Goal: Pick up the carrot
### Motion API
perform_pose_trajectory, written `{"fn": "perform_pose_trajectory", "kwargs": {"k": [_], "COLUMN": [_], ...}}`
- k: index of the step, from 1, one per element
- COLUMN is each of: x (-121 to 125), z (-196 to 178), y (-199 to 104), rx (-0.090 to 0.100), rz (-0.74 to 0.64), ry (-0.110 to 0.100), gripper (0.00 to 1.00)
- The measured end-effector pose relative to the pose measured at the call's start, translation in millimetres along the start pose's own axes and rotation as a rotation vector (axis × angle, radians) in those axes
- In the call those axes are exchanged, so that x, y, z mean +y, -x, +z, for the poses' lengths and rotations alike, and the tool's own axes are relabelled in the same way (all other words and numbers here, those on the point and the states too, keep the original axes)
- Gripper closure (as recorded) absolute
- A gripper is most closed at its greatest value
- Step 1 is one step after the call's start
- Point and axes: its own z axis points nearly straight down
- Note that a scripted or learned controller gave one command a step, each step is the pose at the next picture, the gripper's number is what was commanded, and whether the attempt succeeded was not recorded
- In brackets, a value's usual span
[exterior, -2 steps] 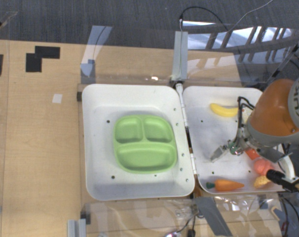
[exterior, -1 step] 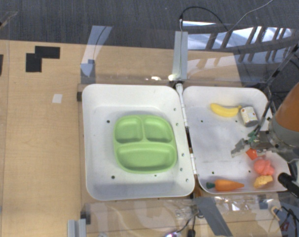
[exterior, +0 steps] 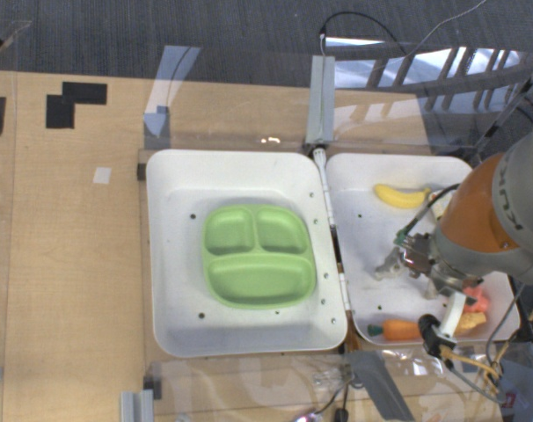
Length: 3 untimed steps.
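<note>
The carrot (exterior: 405, 330) is a small orange piece with a green end. It lies along the near wall of the right bin (exterior: 363, 236), close to the bin's near left corner. My gripper (exterior: 394, 264) hangs over the middle of the right bin, above and slightly left of the carrot, and apart from it. The grey arm with its orange band (exterior: 478, 218) reaches in from the right and hides part of the bin's right side.
A yellow banana (exterior: 400, 196) lies at the back of the right bin. A pink-red item (exterior: 479, 301) and a yellowish item (exterior: 471, 322) sit at its near right. The left bin (exterior: 174, 262) holds a green divided plate (exterior: 258, 255).
</note>
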Motion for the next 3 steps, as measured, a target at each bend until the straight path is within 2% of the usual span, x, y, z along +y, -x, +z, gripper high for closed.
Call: {"fn": "perform_pose_trajectory", "kwargs": {"k": [1,2,3], "x": [24.4,13.8,-8.6], "z": [-72.5,-30.0,-36.1], "y": [59.5,39.4,-12.1], "rx": [0.0,-0.001,-0.003], "rz": [-0.187,-0.09,0.232], "ry": [-0.014,-0.016,-0.016], "gripper": [0.0,0.0,0.0]}}
